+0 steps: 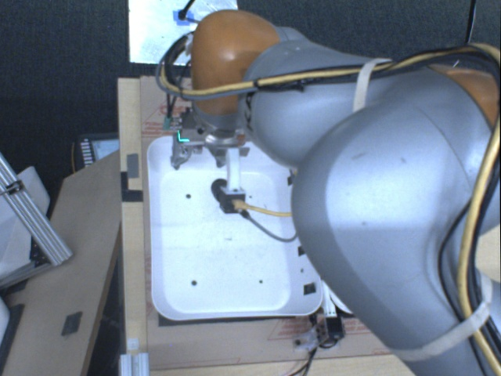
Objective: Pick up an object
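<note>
My gripper (pixel 186 152) hangs low over the far left corner of the left white bin (pixel 219 272), close to its back wall. The orange band of the wrist (pixel 227 49) sits right above it. I see no loose object under or beside the gripper; the bin floor around it shows a few small dark dots. The grey arm (pixel 391 178) reaches in from the right and hides the right bin and the near right corner of the left one.
The left bin's raised rim (pixel 156 210) runs along the wooden bench edge (pixel 133 233). An aluminium rail (pixel 31 218) leans at the far left. A white sheet (pixel 168 22) lies behind the bins.
</note>
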Robot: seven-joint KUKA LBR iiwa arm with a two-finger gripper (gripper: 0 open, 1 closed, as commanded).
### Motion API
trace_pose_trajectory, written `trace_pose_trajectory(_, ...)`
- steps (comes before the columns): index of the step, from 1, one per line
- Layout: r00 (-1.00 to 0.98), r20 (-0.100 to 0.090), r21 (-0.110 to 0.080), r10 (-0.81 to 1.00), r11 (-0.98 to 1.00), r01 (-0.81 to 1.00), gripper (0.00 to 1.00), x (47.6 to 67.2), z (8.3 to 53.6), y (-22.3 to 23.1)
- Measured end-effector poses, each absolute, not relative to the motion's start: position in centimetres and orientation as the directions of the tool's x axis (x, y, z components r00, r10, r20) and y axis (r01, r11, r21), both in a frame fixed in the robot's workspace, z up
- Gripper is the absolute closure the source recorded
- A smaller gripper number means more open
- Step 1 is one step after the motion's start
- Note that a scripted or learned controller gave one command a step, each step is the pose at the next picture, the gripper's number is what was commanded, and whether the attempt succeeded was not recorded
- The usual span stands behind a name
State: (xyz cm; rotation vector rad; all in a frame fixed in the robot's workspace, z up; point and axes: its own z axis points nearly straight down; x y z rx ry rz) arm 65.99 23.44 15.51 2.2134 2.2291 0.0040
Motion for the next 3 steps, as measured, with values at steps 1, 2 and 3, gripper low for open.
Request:
trace_pose_trajectory(1, -0.007, 0.002, 0.002, 1.0, 0.007, 1.0, 0.0, 66.0, 15.5, 23.4)
trace_pose_trajectory(2, -0.007, 0.004, 0.013, 1.0, 0.007, 1.0, 0.0, 66.8, 27.7, 23.4)
trace_pose_trajectory(3, -0.011, 0.002, 0.005, 1.0, 0.011, 1.0, 1.0, 66.7, 28.0, 23.5)
